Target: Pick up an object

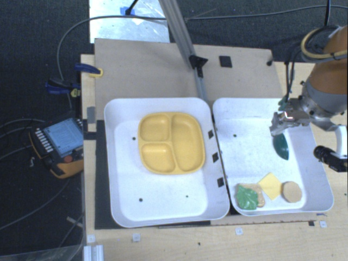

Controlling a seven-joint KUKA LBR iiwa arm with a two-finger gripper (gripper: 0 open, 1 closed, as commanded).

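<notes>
In the right bin (239,145), a dark teal, leaf-shaped object (281,147) shows directly under my gripper (283,128) near the bin's right side. Its top edge meets the gripper's lower end. Whether it is gripped or only lies beneath the gripper is unclear from this slant. Along the bin's front edge lie a green leafy item (247,198), a yellow square slab (270,185) and a tan round disc (292,191). The arm's orange band (326,75) rises above the wrist at the far right.
The left bin (125,194) holds a yellow divided plate (171,143) in its upper middle. A metal pole (182,31) slants across the back of the bench. Cables and a handheld pendant (60,145) lie off the bench to the left.
</notes>
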